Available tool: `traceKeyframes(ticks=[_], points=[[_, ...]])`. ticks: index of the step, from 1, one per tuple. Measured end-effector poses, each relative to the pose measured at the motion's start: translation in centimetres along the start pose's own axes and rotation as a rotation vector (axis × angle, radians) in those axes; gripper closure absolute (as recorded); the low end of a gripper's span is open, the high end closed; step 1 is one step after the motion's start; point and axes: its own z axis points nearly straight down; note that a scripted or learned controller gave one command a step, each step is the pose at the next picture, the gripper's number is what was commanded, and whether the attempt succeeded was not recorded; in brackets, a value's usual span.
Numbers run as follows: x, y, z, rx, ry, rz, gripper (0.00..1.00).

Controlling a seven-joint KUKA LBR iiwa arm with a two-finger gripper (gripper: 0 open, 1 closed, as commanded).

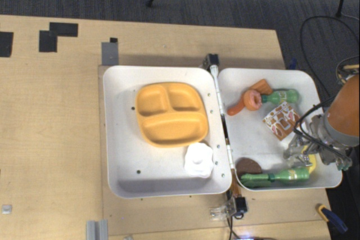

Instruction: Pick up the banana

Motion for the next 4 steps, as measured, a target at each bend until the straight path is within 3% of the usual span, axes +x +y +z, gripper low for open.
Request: traceKeyframes(ticks=[1, 2, 3, 4], points=[[-2.0, 5.8, -5.3, -0.001, -0.001, -0.073, 1.00], [-1.8, 3.5, 0.3, -0.002, -0.001, -0.270, 1.00], [-2.0, 3.4, 0.3, 0.002, -0.010, -0.269, 0.00], [-1.8, 1.3, 0.2, 0.006, -0.016, -0.678, 0.00]])
